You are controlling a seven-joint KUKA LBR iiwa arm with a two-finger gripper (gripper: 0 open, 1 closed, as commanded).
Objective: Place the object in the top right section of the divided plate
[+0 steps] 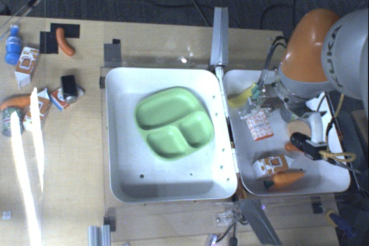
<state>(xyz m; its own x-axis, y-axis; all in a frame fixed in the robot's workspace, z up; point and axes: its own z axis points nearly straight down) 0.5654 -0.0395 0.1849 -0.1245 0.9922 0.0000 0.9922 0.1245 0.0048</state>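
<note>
1. My gripper point(266, 96) hangs low over the back of the right bin point(249, 150), tucked under my own wrist. I cannot tell whether it is apart or together, and I see nothing clamped in it.
2. Nearest to it are a yellow item point(240, 98), just beside it toward the wall between the bins, and a red-and-white packet point(260, 124), lying flat just in front of it. One of these is probably the object I am meant to move, though I cannot tell which.
3. Farther forward in the same bin are a small carton point(270, 165) and a carrot point(286, 178), touching or nearly touching each other near the front rim.
4. The green divided plate point(173, 121) lies in the middle of the left bin point(124, 155), turned at an angle. It has one large section at the back and two smaller ones in front. I take the top right section point(199, 127) to be the small one nearest the right bin. All three sections look bare.
5. My judgement is that I am at the picking step and nothing has been delivered yet.
6. The next move calls for a secure hold on one item alone, then a lift high enough to pass over the wall between the bins. After that comes a short carry left and a release over that small section, not over the ridge beside it.
</note>
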